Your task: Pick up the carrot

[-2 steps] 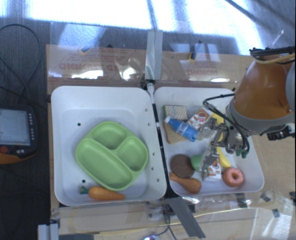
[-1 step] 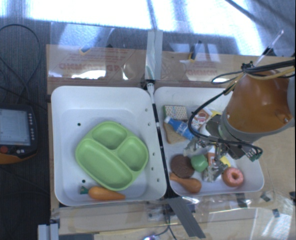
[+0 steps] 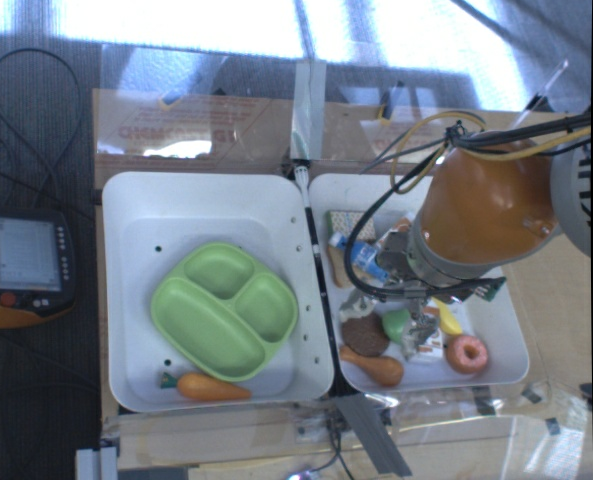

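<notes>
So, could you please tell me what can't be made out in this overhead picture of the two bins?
- Gripper: the camera view looks down past the arm's orange band, so whether it is open or shut cannot be told.
- Right bin: the arm covers much of its floor, hiding whatever lies beneath.
- Small items beside the donut: too small and crowded to identify.
- Carrot: its green top is too blurred for detail.

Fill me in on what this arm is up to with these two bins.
The arm's job is to pick up the carrot, which lies in the left bin just below the green divided plate, untouched. The gripper is over the right bin instead, low among the toy food there: a pink donut, a chicken drumstick and a brown cookie. Nothing shows between its fingers.
</notes>
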`<state>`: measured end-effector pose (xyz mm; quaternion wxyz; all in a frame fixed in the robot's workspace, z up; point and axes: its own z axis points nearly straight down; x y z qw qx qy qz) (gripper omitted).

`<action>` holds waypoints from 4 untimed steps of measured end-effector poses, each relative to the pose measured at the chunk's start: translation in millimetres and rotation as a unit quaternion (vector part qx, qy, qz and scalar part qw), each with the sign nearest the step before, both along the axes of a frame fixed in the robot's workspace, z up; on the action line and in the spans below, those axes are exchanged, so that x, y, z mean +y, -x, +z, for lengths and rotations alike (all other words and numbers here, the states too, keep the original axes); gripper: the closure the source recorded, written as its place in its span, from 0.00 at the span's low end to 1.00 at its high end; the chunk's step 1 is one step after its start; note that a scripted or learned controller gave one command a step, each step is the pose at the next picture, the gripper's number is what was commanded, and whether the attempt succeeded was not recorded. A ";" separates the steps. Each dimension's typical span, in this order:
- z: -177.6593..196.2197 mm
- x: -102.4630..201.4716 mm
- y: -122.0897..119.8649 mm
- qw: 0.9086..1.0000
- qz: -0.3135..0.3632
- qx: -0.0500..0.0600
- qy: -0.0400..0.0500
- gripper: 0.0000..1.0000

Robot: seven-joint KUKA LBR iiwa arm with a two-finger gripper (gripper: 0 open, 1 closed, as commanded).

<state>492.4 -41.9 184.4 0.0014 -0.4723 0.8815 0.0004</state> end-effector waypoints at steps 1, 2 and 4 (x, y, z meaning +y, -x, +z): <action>-92.3 -75.7 4.6 0.994 0.110 -0.004 0.001 0.00; -80.4 -74.5 1.4 0.994 0.110 -0.008 0.002 1.00; 73.2 -55.5 6.5 0.913 0.408 0.000 -0.002 1.00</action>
